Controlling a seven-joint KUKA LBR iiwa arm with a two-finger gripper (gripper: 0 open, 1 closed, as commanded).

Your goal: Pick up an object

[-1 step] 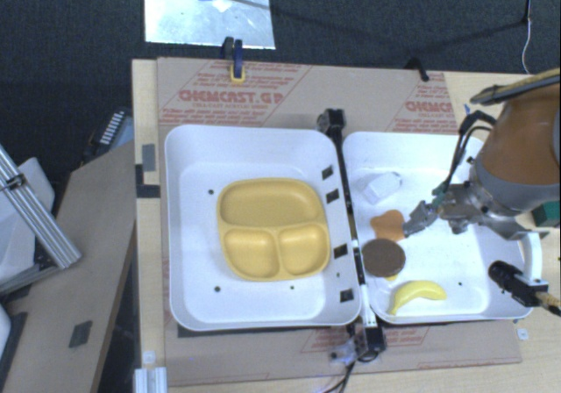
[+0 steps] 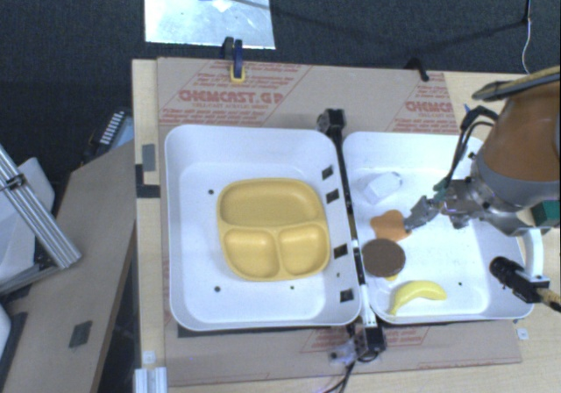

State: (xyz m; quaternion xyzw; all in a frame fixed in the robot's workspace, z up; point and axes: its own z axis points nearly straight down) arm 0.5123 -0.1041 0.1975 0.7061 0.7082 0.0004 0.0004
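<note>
In the right bin [image 2: 456, 154] lie a small orange piece [image 2: 388, 226], a round brown disc [image 2: 383, 257] just below it, a yellow banana [image 2: 417, 294] near the front wall and a pale white object [image 2: 383, 182] toward the back. My gripper [image 2: 419, 213] reaches in from the right, low over the bin. Its tip sits right beside the orange piece's right edge. Whether it touches the piece is unclear.
The left bin [image 2: 188, 207] holds a yellow three-compartment plate [image 2: 270, 228]. A black divider with clips [image 2: 342, 207] runs between the bins. The arm's grey and orange body [image 2: 517, 154] covers the right bin's far right side.
</note>
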